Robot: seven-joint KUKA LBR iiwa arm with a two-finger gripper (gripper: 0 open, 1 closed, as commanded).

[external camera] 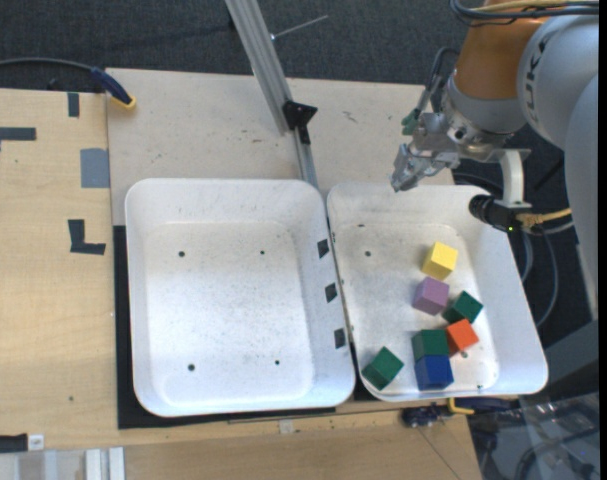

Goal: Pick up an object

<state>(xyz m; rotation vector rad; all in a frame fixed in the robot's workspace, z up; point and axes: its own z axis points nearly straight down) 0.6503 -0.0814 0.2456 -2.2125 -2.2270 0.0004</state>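
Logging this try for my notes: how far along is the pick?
Nothing looks done yet: the blocks, among them the yellow one and the purple one, all lie in the right bin. In hand: the gripper hangs above that bin's far rim, away from the blocks, nothing visible between its fingers. Left: move over a block, descend, grasp, lift.

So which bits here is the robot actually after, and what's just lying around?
For the job:
gripper
yellow block
purple block
orange block
blue block
green blocks
right bin

Lying about:
left bin
metal pole
blue-and-yellow clamp
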